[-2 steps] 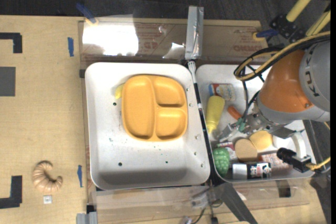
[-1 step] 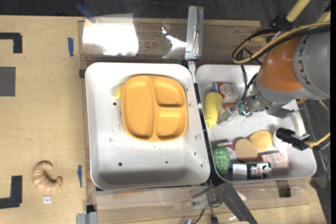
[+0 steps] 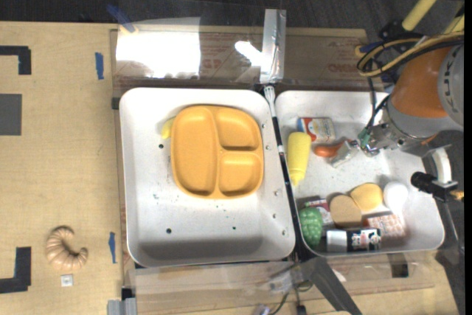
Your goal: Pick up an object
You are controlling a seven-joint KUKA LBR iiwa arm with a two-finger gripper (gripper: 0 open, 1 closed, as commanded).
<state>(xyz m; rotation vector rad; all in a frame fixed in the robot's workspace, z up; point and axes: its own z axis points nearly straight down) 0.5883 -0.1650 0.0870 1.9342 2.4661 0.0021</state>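
Camera view looks down on a light wooden bench with two shallow white bins side by side. Near the middle of the left white bin lies a yellow-orange plastic plate with three sections, turned a bit toward the bin's back edge. The right white bin holds many small things. A yellow plastic banana-shaped toy lies along its left edge. Just beside that, toward the back, sits a small white and red box, and an orange-red carrot-like toy lies next to it. Along the front edge there is a green bumpy ball in the left corner, a black and white tube lying flat, a tan round bread-like toy, a yellow bun-shaped toy touching it, and a white egg-shaped toy. The grey arm with the orange band comes in over the bin's right side. Its metal claw hangs low near the back of this bin, close to the carrot-like toy; whether it is open or closed, I cannot tell. On the bench's front left corner rests a tan curled shrimp-shaped toy.
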